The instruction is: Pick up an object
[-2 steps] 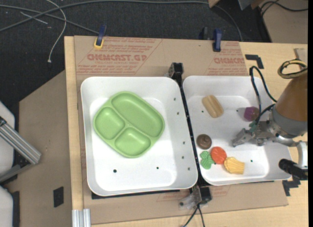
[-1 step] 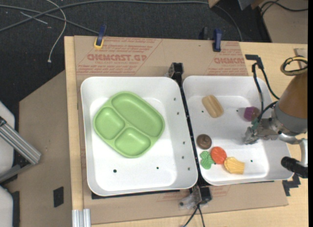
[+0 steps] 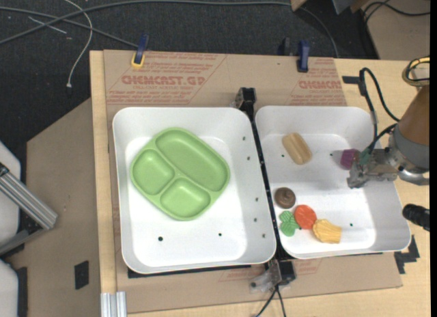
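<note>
I've got the gripper (image 3: 358, 172) low at the right bin's (image 3: 328, 249) right edge, beside a purple object (image 3: 349, 158), likely lining up a grab, though whether it's spread or pinching I can't tell.

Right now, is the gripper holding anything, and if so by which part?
Cannot be told. The gripper is low in the right bin right beside the purple object, but the view does not show that object clamped in it.
</note>
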Tool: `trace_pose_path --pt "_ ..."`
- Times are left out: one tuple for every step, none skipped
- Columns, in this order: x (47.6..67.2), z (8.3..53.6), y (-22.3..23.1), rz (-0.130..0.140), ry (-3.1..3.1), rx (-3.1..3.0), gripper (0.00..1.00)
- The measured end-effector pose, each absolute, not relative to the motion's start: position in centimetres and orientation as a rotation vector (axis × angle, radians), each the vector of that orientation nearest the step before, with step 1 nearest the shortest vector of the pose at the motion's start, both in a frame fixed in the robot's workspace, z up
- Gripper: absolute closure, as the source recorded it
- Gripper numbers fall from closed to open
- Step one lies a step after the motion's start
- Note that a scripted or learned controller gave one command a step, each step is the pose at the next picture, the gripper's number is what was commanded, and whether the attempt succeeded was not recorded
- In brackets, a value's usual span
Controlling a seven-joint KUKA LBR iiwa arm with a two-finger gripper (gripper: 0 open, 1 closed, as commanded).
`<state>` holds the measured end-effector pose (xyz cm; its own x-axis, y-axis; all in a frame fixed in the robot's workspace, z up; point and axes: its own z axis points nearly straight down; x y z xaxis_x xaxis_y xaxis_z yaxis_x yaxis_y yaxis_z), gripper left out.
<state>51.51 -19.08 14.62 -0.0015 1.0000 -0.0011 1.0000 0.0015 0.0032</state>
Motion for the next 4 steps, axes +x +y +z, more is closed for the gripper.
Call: trace_pose_path --pt "51.3 21.0 -19.4 0.005 2.218 2.216 1.00" --pt "51.4 22.6 -19.4 0.002 2.221 2.218 1.00" --pt "53.8 22.9 -13.9 0.003 2.228 2.214 1.00" --pt "55.5 22.0 -9.2 0.001 2.222 2.218 1.00"
